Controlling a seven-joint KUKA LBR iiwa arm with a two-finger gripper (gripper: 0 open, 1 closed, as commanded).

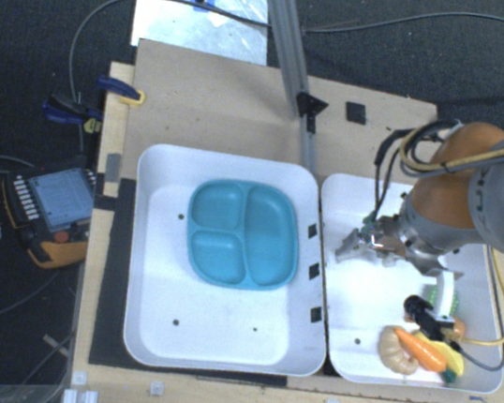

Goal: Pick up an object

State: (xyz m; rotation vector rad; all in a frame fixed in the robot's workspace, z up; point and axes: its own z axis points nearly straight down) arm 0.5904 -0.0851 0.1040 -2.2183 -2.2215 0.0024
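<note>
Your gripper (355, 248) hangs over the bare floor of the right white bin (349, 306); you cannot tell how the jaws stand. The orange plastic carrot (427, 351) lies nearer and to the right, long side slanting across the corner.

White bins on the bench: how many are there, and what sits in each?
2. The left bin holds a blue divided plate. The right bin holds a pile of toy food in its near right corner.
</note>
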